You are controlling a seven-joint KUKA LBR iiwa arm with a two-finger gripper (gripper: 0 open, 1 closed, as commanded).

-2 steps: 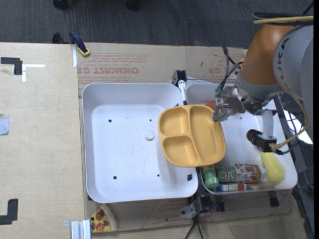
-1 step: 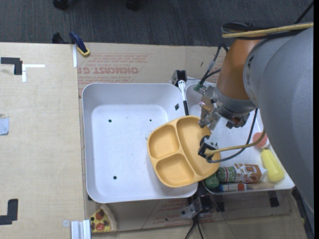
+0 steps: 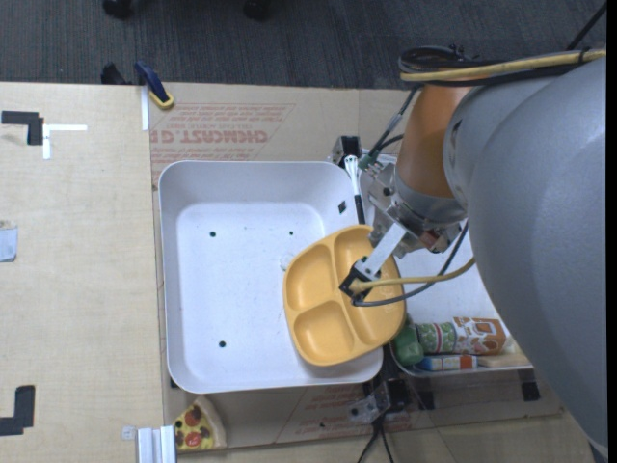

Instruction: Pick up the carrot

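Gripper [image 3: 355, 287] sits low over the yellow divided plate [image 3: 323, 326], fingertips at the plate's upper right compartment. Whether it is wide, narrow or holding anything: cannot tell, tip is small and dark against the plate.

Plate has three compartments, lies tilted in the white bin [image 3: 222, 258] at the bin's right side, its right rim riding over the bin's right wall.

Grey arm [image 3: 540, 210] with orange band [image 3: 429, 143] reaches in from the right, covering most of the second bin.

Carrot: cannot make it out. Beyond the plate's right rim, in the second bin's near strip: a green item [image 3: 409, 345] touching the plate, and beside it a printed package [image 3: 463, 340].

A pizza-slice toy [image 3: 196, 428] lies on the bench by the white bin's near left corner. A blue and yellow clip [image 3: 154, 85] lies at the cardboard's far edge.
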